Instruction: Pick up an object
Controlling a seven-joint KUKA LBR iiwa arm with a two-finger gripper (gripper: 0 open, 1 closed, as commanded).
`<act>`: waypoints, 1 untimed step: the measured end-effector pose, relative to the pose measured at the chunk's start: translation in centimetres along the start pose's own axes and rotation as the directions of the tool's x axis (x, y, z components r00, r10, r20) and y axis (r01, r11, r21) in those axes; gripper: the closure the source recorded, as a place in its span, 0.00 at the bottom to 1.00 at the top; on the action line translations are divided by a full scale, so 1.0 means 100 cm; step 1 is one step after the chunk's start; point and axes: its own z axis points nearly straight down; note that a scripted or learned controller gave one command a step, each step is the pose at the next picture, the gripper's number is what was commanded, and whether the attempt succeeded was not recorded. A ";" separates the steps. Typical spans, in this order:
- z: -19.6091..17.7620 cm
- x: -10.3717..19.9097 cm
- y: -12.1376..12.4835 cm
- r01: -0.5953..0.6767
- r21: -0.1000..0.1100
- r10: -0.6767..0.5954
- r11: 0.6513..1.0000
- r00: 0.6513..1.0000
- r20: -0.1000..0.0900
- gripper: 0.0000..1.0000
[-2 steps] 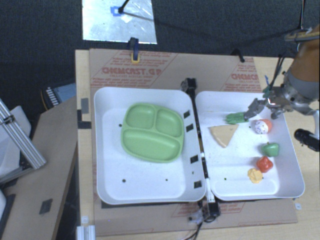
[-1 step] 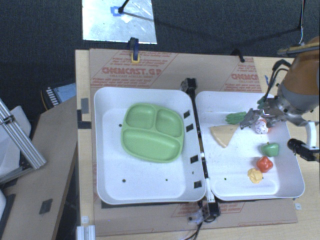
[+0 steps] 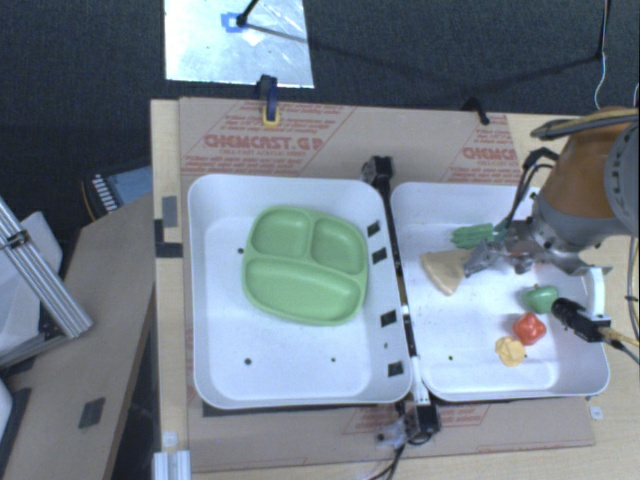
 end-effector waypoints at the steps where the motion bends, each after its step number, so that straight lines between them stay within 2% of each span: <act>1: -0.014 -0.001 0.001 0.000 -0.005 0.000 1.000 1.000 0.002 1.00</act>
